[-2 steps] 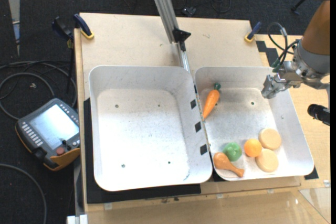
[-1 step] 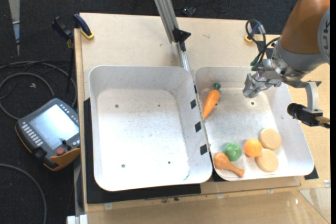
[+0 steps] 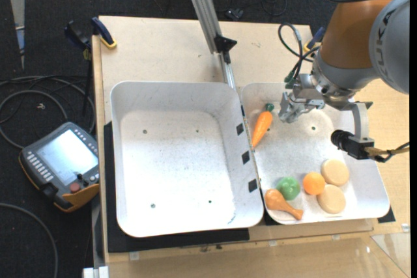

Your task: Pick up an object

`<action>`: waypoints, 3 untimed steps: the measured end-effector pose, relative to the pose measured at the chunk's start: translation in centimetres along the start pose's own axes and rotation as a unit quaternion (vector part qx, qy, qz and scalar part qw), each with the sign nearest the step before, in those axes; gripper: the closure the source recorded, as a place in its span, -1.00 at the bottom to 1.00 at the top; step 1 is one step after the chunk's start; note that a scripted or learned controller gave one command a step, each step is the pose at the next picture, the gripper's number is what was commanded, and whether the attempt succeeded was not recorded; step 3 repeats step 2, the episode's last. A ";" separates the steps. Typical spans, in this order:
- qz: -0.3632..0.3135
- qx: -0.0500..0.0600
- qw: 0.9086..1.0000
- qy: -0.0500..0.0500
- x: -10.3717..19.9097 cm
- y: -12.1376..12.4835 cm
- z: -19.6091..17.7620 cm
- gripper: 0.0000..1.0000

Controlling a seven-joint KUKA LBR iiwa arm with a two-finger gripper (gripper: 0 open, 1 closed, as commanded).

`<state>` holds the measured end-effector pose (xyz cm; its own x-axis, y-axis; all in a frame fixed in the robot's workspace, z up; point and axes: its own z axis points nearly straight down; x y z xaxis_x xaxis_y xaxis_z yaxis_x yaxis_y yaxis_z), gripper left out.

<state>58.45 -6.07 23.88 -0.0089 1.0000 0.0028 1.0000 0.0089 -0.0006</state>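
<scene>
- Camera view: right bin (image 3: 365, 208) holds carrot (image 3: 261, 126) by its left wall, plus green ball (image 3: 287, 187), orange ball (image 3: 313, 183), two beige rounds and a drumstick-like toy (image 3: 283, 204) near the front.
- Left bin (image 3: 130, 140) — bare white floor.
- Gripper (image 3: 291, 111) just right of carrot — finger state unclear, can't tell any hold.

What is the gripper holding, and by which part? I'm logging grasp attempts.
Nothing visible: the gripper hangs beside the orange toy carrot, apart from it.
</scene>
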 end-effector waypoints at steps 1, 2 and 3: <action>0.000 -0.001 1.000 0.000 6.4 0.9 -0.1 1.00; 0.000 0.001 1.000 -0.001 12.3 1.0 1.1 1.00; 0.000 0.001 1.000 -0.001 12.3 1.0 1.1 1.00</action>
